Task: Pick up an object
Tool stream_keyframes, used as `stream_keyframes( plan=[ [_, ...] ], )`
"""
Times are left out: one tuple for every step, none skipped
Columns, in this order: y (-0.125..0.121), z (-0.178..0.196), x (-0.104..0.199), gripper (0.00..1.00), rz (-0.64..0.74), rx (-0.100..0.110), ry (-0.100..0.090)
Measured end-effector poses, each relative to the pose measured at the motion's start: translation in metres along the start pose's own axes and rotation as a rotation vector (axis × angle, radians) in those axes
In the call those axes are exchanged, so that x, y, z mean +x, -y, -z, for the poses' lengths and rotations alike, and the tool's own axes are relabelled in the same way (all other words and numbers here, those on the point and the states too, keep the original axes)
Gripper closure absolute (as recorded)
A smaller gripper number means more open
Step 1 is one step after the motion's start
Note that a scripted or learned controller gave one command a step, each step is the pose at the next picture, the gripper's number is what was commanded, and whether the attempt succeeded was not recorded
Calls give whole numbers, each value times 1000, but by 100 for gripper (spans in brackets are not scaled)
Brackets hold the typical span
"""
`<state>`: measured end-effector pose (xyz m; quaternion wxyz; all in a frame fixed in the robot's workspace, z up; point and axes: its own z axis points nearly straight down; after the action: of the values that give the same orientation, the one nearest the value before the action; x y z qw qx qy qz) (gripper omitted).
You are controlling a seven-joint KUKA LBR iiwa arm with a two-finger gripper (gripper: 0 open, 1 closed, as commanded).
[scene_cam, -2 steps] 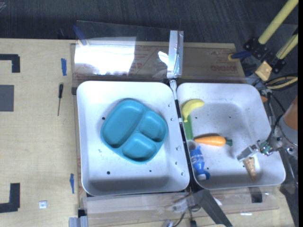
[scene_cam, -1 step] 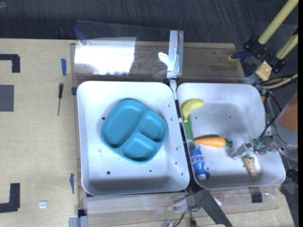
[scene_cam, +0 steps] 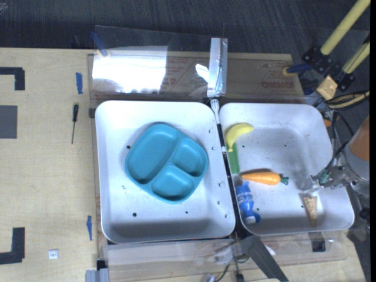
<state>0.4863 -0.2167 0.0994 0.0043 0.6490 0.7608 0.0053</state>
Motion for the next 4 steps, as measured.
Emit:
stream_keyframes(
  plan=[
    [0,-12,0,100,42,11,1],
    [-4,-11,8,0,53,9,-13],
    [-70,-12,102,0,72,1,1],
    [-71,0,99,100,70,-3,7]
  ],
)
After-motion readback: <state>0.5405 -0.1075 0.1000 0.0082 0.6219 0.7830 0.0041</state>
